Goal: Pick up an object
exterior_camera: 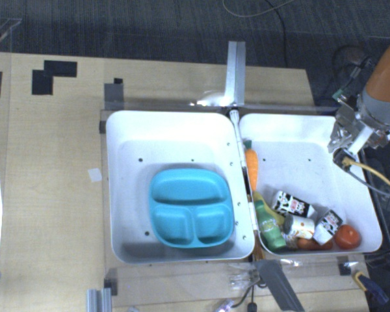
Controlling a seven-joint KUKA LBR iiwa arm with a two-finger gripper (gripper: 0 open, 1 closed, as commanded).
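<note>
1. Two shallow white bins sit side by side on the tabletop (45,194): the left bin (127,174) and the right bin (299,138).
2. Left bin holds one item: a blue divided tray (192,207) with three compartments, lying flat toward the near side.
3. Right bin holds its items crowded along the left wall and the near edge. Count of what I can separate:
   - one orange carrot (251,166), lengthwise against the wall shared with the left bin;
   - one green bottle (268,223), just below the carrot, its base at the near left corner;
   - one black-and-white carton (292,204), tilted, just right of the bottle;
   - one red tomato (347,237) at the near right corner;
   - between carton and tomato, a few small packages (315,226), touching one another; too jumbled to count exactly.
4. One arm, with the end effector (349,140) over the far right edge of the right bin, well apart from the pile. Nothing visible between its fingers; their spread I cannot tell.
5. Far half of the right bin's floor is bare white.
</note>
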